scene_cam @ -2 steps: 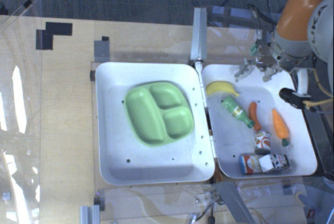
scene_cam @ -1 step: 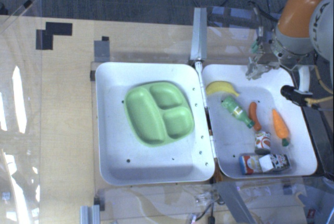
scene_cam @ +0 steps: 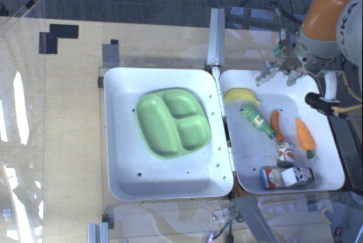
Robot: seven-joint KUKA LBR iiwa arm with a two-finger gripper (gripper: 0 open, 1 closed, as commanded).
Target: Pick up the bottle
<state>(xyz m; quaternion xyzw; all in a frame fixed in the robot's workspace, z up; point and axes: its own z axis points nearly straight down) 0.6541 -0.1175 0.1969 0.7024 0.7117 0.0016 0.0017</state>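
You have two white bins: the left bin [scene_cam: 113,140] and the right bin [scene_cam: 329,140]. In the left you'll count one green tray [scene_cam: 172,121]. In the right, count one bottle [scene_cam: 258,121], one banana [scene_cam: 240,95], two carrots [scene_cam: 304,135] [scene_cam: 275,120], one small can [scene_cam: 285,153] and one carton [scene_cam: 286,177].

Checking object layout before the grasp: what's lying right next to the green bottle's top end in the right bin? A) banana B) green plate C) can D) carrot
A: the green bottle lies at a slant in the right bin, its upper end close to the yellow banana, while the carrot is farther right and the green plate sits in the left bin.
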